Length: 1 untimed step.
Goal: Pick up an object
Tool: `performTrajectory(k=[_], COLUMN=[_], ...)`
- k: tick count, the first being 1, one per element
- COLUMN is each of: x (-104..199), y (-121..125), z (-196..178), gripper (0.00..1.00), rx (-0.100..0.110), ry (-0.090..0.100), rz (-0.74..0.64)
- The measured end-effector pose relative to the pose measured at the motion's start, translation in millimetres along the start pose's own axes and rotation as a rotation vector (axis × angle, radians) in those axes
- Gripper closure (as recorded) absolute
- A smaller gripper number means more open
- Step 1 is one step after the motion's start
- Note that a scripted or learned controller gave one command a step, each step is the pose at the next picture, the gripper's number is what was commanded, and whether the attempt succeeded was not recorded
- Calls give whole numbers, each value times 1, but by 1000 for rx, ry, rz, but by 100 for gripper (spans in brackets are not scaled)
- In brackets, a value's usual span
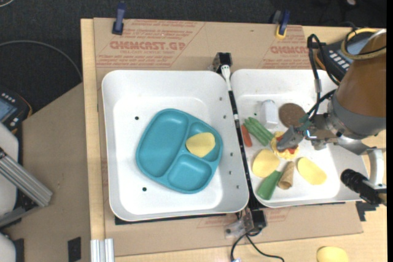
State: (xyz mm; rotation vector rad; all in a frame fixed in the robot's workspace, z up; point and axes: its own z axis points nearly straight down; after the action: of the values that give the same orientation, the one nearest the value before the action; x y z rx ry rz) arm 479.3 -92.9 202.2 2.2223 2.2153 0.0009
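The gripper (287, 141) hangs low in the right bin (319, 80), over the toy food (270, 162) — I cannot tell what it is doing. Nothing looks lifted yet — the pick is still to do.

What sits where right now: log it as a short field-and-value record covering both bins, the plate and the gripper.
left bin: holds a teal divided plate
plate contents: one yellow piece in its right compartment
right bin: cluttered with toy food, including a green pod, a brown round piece, two yellow pieces and, and a green piece
gripper: low over the clutter in the right bin
grasp: cannot tell
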Motion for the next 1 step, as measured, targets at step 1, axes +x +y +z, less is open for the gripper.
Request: performTrajectory(k=[1], x=[91], y=[-1], z=[18], gripper=[0], rx=[7], ry=[5], rz=[-10])
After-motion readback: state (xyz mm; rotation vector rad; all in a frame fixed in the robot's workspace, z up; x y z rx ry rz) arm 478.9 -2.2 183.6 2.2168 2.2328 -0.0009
